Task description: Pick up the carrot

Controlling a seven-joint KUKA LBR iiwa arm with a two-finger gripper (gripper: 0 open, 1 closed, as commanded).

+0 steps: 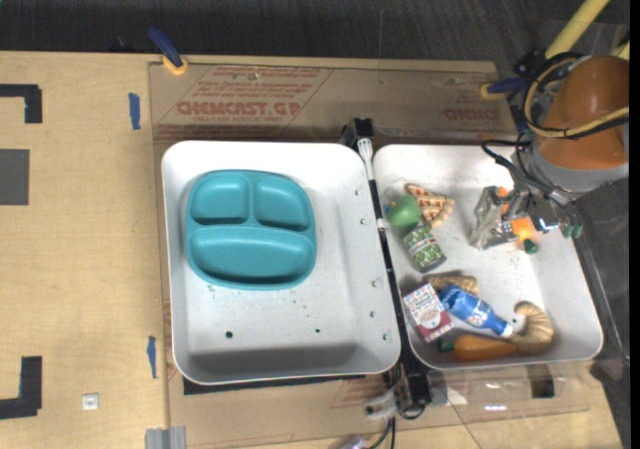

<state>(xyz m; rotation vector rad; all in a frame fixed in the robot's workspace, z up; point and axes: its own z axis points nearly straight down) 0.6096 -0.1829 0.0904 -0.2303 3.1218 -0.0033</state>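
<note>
My end effector [503, 222] hangs low over the upper right part of the right bin [585, 282], beneath the orange band [590, 112] above my wrist. From this slant I cannot tell how it is set or whether anything sits in it; there is a small orange and green blur at its tip that I cannot make out.

The carrot [482, 346] lies flat along the near wall of the right bin, well apart from my end effector. Just above it, touching or nearly so, rests a blue packet [470, 311], with a small red and white carton [424, 309] at its left and a tan, bread-like piece [534, 326] at the carrot's right end. Farther up the bin are a green can [426, 249], a green cup-like item [404, 213] and a waffle-patterned piece [432, 203].

The left bin [335, 322] holds a teal divided plate [250, 228] on its floor. Both bins sit side by side on the worktop [75, 267].
</note>
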